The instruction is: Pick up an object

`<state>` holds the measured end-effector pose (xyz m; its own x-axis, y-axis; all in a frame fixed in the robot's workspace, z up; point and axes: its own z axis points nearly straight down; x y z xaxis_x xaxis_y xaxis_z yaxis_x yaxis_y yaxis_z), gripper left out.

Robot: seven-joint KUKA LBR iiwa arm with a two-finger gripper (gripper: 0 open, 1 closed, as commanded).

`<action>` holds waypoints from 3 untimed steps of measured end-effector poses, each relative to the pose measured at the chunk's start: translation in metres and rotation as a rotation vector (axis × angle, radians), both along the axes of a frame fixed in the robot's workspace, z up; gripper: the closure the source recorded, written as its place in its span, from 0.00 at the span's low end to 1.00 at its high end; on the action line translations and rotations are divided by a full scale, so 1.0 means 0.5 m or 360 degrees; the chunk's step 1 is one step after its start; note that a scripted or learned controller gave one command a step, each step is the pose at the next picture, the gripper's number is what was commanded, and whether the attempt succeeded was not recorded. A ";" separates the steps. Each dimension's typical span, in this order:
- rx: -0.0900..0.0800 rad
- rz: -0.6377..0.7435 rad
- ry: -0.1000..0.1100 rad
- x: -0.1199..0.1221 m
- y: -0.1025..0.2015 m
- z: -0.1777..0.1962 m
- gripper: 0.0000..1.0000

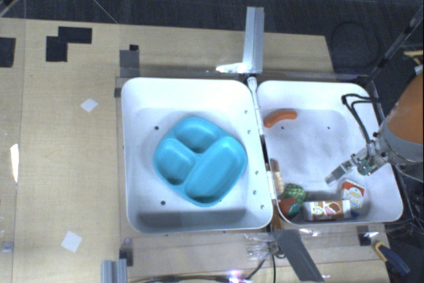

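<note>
A pale wooden surface [59, 162] carries two shallow white bins side by side. The left bin [139, 142] holds a blue plate [200, 160] with three compartments, lying near its centre.

The right bin [318, 142] holds several small things. An orange sausage [280, 117] lies at about 11 o'clock in the bin, near the divider. Along the 6 o'clock edge sits a cluster: a green and red item [291, 199] at the bin's 7 o'clock corner, a bottle [326, 210] lying on its side just beside it, and a small carton [353, 194] with red and white print at the bottle's 3 o'clock end.

The arm [405, 126] reaches in from 3 o'clock, its orange band visible. The hand [344, 170] hangs over the right bin, just above the carton at its 11 o'clock side. Whether its grip is apart or together cannot be told, and nothing is visibly between its tips.
</note>
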<state>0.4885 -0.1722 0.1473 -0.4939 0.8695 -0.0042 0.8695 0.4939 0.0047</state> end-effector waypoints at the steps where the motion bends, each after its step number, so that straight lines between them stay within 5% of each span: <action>1: -0.0003 -0.0151 -0.0011 0.004 0.051 -0.115 0.00; 2: -0.0015 0.0015 -0.0025 0.008 0.139 -0.112 0.00; 3: -0.0001 -0.0150 -0.0013 0.157 0.122 -0.116 0.00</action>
